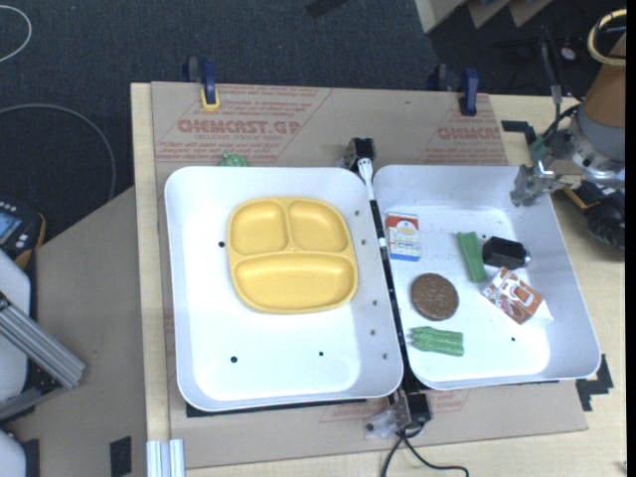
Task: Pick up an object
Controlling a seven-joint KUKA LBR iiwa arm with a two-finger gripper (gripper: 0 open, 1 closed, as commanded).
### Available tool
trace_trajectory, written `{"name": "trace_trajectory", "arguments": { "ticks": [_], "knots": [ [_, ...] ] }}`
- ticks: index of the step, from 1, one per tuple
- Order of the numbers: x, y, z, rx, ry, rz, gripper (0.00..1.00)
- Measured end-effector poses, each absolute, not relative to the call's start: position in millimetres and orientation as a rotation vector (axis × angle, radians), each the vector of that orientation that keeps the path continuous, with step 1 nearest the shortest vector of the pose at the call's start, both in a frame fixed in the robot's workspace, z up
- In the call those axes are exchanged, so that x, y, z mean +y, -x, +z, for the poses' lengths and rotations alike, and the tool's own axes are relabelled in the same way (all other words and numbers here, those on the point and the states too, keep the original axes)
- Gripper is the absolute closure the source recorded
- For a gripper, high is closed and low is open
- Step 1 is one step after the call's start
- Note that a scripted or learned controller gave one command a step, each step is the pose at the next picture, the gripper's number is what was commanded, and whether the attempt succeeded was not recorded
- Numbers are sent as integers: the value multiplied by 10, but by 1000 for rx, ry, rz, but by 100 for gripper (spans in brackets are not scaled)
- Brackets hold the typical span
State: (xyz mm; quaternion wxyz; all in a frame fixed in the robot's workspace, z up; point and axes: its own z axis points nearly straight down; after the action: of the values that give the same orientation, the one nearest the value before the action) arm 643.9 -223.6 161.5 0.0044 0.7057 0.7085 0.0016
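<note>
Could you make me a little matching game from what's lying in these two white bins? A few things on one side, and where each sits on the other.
Things:
1. yellow divided plate
2. brown round disc
3. small red and white carton
4. black block

Places:
A. right bin, close to the divider between the bins
B. left bin
C. right bin, just right of the upright green piece
D. right bin, just above the green piece lying flat

Pairs: 1-B, 2-D, 3-A, 4-C

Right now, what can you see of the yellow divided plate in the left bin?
The yellow divided plastic plate lies flat and upright in the upper middle of the left white bin. It is a rounded rectangle with two small compartments at the far side and one wide one nearer. All look bare. Nothing else touches it.
</note>
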Motion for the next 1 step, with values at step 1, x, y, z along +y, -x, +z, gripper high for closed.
{"name": "trace_trajectory", "arguments": {
  "ticks": [1],
  "knots": [
    [-2232,-6681,1409,2221,-2215,2,100]
  ]
}}
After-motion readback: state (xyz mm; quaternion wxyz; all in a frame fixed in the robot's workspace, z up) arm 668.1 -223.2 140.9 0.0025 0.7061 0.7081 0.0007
